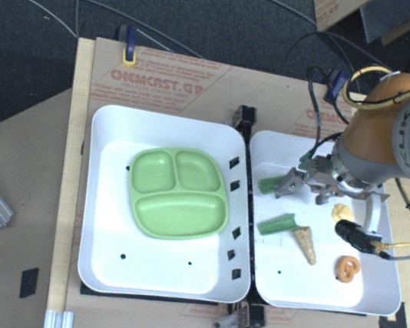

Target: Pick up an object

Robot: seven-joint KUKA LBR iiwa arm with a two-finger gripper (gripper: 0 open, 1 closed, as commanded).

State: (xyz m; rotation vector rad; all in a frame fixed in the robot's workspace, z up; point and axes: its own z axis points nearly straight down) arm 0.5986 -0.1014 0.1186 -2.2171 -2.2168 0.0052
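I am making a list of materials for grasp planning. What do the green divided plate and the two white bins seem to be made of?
The green divided plate looks like moulded plastic with a matte, evenly coloured finish: its three compartments have soft rounded edges and little glare. The left white bin and the right white bin seem to be thin formed plastic, smooth and slightly glossy, with rounded corners; coated metal cannot be excluded.

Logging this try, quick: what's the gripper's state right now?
Gripper: low in the right white bin, state cannot be told.
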